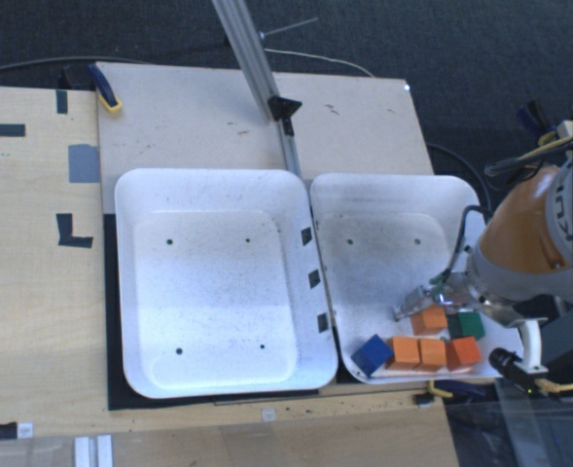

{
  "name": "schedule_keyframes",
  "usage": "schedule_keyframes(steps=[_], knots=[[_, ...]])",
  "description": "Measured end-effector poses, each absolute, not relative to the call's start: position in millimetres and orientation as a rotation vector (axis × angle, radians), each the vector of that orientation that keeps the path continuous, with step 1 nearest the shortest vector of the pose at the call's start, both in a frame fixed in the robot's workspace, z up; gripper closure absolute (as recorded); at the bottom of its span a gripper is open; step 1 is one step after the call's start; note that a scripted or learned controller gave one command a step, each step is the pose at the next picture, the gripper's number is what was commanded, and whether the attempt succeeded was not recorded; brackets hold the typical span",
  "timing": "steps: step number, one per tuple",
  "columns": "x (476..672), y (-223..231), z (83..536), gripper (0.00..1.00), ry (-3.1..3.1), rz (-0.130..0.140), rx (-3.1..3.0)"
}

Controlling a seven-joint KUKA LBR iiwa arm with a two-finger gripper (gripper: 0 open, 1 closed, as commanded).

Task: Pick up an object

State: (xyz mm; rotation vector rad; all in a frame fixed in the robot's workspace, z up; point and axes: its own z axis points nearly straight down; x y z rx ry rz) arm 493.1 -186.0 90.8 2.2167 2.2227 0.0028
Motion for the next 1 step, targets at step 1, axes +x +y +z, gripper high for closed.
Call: schedule_keyframes(steps=[1], knots=[[484.1, -185.9, 93.9, 0.00, 2.222, 0.003, 2.214]])
